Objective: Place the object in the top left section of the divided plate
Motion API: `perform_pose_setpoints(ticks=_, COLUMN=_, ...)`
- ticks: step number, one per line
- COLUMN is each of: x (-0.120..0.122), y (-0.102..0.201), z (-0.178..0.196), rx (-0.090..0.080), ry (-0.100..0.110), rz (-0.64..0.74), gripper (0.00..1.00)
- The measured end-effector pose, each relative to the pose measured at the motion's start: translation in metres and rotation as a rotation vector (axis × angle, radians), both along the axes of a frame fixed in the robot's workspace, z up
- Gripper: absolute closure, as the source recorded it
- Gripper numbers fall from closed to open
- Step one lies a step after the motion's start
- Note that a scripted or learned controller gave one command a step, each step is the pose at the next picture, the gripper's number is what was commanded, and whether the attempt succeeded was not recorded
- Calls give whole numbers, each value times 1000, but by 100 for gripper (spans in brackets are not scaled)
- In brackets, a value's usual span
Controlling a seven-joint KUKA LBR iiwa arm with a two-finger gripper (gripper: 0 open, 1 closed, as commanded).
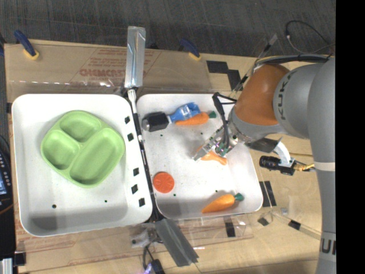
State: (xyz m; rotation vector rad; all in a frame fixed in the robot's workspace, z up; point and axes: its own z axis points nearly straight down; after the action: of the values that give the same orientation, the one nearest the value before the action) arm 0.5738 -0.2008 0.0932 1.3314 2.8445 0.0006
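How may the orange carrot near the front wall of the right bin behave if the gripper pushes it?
The carrot looks tapered and rounded, so it probably rolls or pivots rather than slides straight. It looks like a smooth toy, likely light and somewhat slippery. It lies close to the right bin's front wall, which may stop it.

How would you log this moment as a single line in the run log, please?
gripper: low in right bin, over an orange piece | grasp: cannot tell | divided plate: left bin, nothing in it

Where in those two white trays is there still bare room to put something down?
Left bin: bare floor below the green divided plate. Right bin: bare middle between orange disc and gripper; crowded along the top by the carrot.
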Motion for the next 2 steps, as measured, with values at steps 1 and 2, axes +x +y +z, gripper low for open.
perform_pose_setpoints(ticks=1, x=21, y=-6, z=0, rx=0, ry=-1, rz=127, gripper=100)
perform_pose_setpoints(ticks=2, x=1, y=-6, z=0, rx=0, ry=1, rz=246, gripper=100)
